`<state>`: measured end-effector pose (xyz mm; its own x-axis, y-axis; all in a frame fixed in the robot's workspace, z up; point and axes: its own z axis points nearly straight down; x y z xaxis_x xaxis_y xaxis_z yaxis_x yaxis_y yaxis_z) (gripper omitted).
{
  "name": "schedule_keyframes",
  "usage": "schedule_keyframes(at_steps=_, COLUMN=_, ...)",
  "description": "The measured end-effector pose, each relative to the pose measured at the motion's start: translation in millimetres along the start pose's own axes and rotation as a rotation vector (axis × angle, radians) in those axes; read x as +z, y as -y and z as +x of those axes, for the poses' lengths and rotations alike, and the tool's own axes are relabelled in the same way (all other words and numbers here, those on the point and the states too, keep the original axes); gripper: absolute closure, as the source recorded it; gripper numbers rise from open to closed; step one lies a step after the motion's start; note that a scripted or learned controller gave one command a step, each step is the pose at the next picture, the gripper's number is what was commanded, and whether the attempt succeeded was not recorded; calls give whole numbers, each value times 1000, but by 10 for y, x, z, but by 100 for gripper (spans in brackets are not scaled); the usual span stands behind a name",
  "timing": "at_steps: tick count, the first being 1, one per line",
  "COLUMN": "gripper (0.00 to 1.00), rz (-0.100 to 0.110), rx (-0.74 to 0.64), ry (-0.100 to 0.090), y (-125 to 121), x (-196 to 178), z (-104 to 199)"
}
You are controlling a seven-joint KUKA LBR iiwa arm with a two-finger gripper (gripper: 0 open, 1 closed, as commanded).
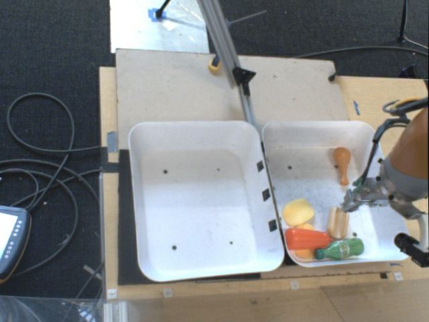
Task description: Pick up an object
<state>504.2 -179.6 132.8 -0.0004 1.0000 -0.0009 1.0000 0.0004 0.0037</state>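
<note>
gripper low over right bin, nothing seen held

the gripper (350,202) sits low in the right bin (315,136), its tip just above the tan bread-like piece (338,222); contact cannot be confirmed. whether the jaws are spread or pressed together cannot be told. nothing is visible between them. near the bin's front wall lie a green bottle (342,249), a red-orange carrot-like piece (307,238) and a yellow lemon-like piece (297,212). a brown drumstick-like piece (342,162) lies apart, further back. the bottle label is unreadable. the left bin (144,200) adjoins on the worktop (174,86).
</note>
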Motion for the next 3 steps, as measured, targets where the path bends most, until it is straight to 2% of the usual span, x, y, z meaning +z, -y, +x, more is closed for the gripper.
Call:
schedule_keyframes(at_steps=1, gripper=100, rz=-3, rx=-6, ry=1, y=-101, x=-481, z=33)
schedule_keyframes(at_steps=2, gripper=100, rz=-1, rx=-5, ry=1, y=-117, x=-741, z=29)
schedule_keyframes(at_steps=3, gripper=100, rz=0, rx=-10, ry=-3, y=-113, x=-884, z=588)
